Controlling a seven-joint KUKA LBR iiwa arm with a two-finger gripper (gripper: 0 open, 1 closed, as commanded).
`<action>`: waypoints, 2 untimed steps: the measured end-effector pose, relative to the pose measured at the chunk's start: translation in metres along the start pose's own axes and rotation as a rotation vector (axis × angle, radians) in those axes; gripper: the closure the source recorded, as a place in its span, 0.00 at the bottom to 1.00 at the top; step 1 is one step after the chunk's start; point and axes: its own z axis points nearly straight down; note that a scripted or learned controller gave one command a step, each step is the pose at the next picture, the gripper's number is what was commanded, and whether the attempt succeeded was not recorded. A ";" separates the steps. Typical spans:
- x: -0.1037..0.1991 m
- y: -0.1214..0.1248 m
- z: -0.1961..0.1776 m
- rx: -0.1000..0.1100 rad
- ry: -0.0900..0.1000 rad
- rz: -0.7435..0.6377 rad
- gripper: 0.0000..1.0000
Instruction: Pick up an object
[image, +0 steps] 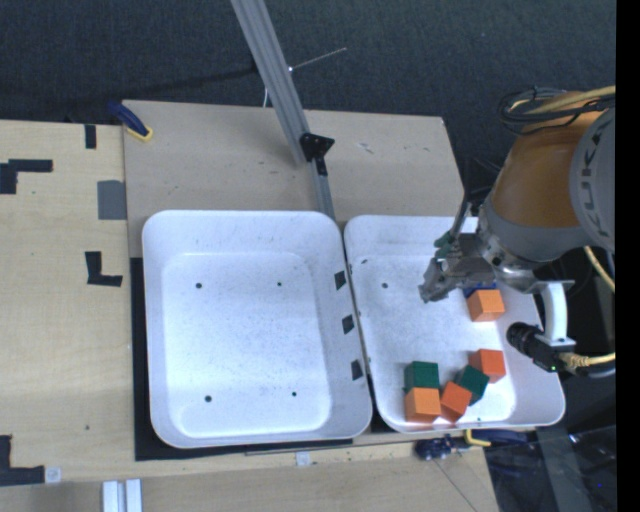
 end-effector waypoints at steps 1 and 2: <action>0.047 0.005 0.013 0.002 0.000 0.000 1.00; 0.095 0.020 0.007 0.000 0.001 -0.002 1.00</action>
